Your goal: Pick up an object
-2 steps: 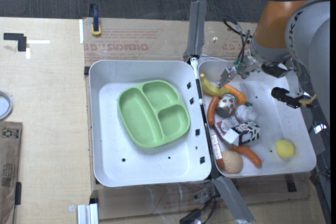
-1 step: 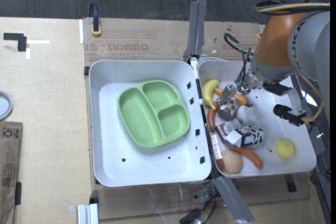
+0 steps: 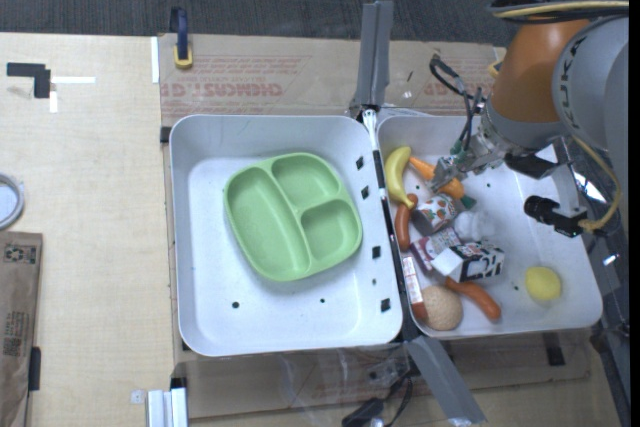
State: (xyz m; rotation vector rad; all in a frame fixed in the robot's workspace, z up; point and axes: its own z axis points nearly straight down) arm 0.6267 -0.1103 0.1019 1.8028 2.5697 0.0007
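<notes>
The claw (image 3: 462, 158) hangs low over the right bin's (image 3: 572, 315) back left corner, above a carrot (image 3: 447, 187) beside the banana (image 3: 397, 171); its grip cannot be told.

The arm (image 3: 560, 65) reaches in, wrist angled down and leftward.

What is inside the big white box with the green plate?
The left bin holds a green plate with three sections, lying flat on the bin's floor. Nothing sits in its sections. Whatever lies underneath the plate is covered, so that cannot be seen.
</notes>
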